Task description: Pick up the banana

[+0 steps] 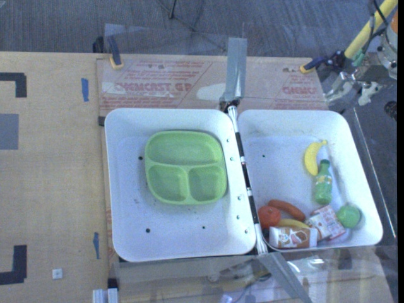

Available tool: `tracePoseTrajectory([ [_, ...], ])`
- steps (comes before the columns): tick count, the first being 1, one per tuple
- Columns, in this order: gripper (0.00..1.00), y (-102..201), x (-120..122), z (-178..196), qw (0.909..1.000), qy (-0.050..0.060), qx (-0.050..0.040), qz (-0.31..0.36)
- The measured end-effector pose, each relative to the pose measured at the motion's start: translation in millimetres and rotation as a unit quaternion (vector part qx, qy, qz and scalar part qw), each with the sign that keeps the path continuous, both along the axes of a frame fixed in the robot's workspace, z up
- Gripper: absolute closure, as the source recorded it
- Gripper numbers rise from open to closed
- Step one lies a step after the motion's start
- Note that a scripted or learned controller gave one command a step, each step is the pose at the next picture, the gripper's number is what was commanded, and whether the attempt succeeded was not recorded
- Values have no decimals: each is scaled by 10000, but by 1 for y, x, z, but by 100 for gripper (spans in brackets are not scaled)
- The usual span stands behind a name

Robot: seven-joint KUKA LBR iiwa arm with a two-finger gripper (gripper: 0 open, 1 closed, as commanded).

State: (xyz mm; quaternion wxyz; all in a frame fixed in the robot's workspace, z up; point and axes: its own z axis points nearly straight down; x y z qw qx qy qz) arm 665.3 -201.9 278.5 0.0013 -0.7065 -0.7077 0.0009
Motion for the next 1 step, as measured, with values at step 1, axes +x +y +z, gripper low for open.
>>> tracePoseTrajectory([
  [1,0,15,-42,-121,9991,0,2,419],
])
